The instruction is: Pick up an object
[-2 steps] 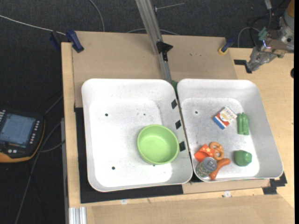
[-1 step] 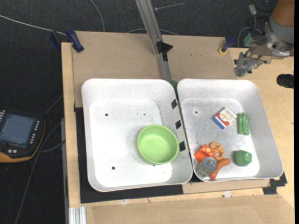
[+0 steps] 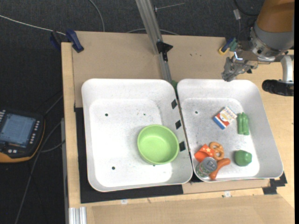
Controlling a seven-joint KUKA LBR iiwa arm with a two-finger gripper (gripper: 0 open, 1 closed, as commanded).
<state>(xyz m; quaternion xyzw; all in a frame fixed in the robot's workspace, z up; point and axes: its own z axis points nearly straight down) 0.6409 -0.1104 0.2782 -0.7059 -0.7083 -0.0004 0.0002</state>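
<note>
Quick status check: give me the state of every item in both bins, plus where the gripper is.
green bowl: upright, in left bin
small box: lying flat, right bin
green block: lying beside the box
green round toy: resting apart
orange toys: piled at the front
gripper: above right bin's far rim, holding nothing visible

Smooth matt green plastic bowl — speckled white bins — raw wooden bench
</note>
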